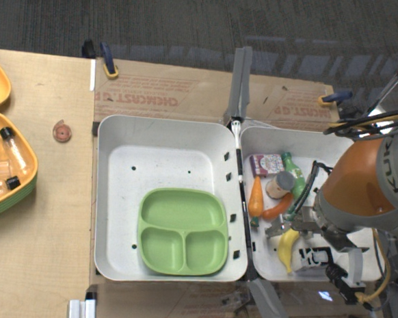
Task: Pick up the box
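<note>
box: purple carton (265,164), flat, rectangular, printed face up, at far end of right bin (246,261), just beside green bottle (291,166)
gripper: (295,227) low over the bin's middle, near banana (286,247); can't tell if it's apart or together, nothing seen held
step in hand: reach to box, not yet on it
how to do well: my call, shift toward the bin's far-left corner, come straight down, span the carton's short side, avoid the carrot (256,196) and round lid (276,188) next to it
materials: carton looks like stiff glossy card; carrot and banana smooth, probably plastic; bin hard white, shallow
left bin: (113,203) holds green three-section tray (182,232), matte, rounded corners
</note>
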Controlling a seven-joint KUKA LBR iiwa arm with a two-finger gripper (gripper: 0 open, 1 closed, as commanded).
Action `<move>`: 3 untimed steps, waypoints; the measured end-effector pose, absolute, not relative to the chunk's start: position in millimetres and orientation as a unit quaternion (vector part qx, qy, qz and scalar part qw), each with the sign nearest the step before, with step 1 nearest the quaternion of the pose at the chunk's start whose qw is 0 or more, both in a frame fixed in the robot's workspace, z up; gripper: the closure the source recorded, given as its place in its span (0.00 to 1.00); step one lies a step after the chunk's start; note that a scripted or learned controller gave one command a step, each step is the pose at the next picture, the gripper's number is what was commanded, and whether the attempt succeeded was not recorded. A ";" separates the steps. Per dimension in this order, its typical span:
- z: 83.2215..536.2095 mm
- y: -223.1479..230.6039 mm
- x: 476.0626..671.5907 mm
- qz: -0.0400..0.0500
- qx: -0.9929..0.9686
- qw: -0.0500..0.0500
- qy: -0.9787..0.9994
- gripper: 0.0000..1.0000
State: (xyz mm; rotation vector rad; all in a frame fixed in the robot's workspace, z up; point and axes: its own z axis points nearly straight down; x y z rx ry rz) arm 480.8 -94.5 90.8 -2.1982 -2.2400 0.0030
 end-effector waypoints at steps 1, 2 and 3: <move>91.4 -106.1 515.1 0.000 -0.565 0.000 -0.825 0.00; 91.1 -125.0 563.2 0.001 -0.699 0.000 -0.715 0.00; 90.9 -146.0 478.1 0.001 -0.661 0.001 -0.750 0.00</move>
